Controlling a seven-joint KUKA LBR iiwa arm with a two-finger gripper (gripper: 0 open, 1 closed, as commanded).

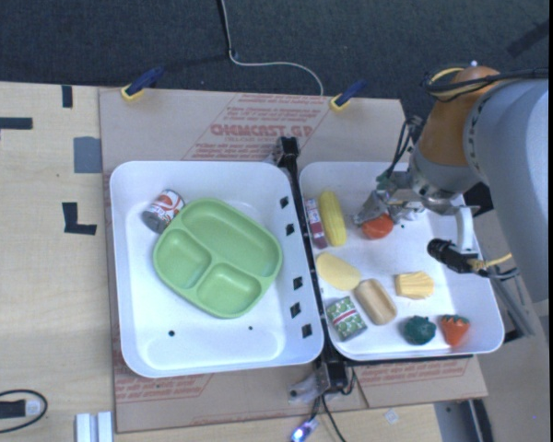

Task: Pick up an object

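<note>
My gripper (382, 210) hangs low over the upper middle of the right bin (475, 339). A small red round item (378, 227) lies right at its tip, touching or nearly touching it; I cannot tell if it is gripped. Around it in this bin lie a yellow corn cob (332, 217), a thin reddish packet (313, 224), a yellow oval piece (337, 271), a tan bun (376, 300), a yellow cheese wedge (415, 285), a green box (347, 319), a dark green vegetable (419, 330) and a red-orange fruit (454, 328).
The left bin (134, 339) holds a green divided plate (218, 256) and a small tin can (163, 210) on its side at the upper left. A black divider (300, 247) with clips runs between the bins. The arm's grey body covers the right bin's far right side.
</note>
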